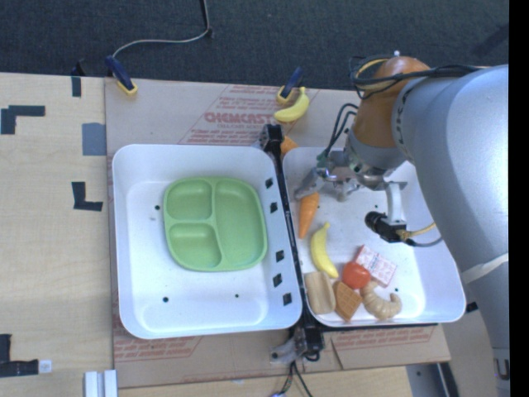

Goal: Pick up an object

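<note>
A: Where's the claw?

B: My claw (324,180) hangs over the right bin (430,281), up in its 11 o'clock corner. Cannot tell from this angle how it's set. Nothing visibly gripped.

A: Nearest item?

B: Carrot (307,214), just at 7 o'clock of the claw, near upright, lying close along the divider between the bins. Tight on that side.

A: Rest of that bin?

B: Banana (322,252) at 6 o'clock of the carrot. Then a cluster along the bin's 6 o'clock edge: bread piece (318,293), tomato (356,275), red-and-white packet (376,265), croissant-like piece (382,305), all touching or nearly so. Bare white floor at the bin's 3 o'clock side, under my arm.

A: Left bin?

B: Left bin (132,246) holds a green divided tray (215,224), centred toward 12 o'clock. Open floor all round it, widest at 6 o'clock.

A: Outside the bins?

B: Yellow clamp (292,106) on the surface (50,246) at 12 o'clock of the divider.
</note>
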Robot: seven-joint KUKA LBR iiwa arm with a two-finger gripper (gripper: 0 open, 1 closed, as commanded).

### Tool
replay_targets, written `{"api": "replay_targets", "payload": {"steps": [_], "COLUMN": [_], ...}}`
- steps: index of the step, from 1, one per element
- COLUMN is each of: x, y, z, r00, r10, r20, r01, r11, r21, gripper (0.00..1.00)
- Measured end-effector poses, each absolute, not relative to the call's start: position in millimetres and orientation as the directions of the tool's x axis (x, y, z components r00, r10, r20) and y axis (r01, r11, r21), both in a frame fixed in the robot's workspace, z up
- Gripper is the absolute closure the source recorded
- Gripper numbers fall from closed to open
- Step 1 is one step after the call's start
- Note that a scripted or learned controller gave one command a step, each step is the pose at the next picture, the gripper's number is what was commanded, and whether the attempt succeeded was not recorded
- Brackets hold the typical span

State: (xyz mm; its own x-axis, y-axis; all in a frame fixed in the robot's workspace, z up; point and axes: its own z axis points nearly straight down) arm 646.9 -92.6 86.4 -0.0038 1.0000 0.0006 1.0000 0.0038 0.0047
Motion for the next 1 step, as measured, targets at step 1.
{"api": "replay_targets", "payload": {"steps": [1], "x": [646.2], "y": [-93.4], "z": [95.5], "r00": [-0.004], "r10": [1.000], "r20": [-0.002], "r01": [1.000], "r11": [0.004], "r21": [0.002], "gripper": [1.00]}}
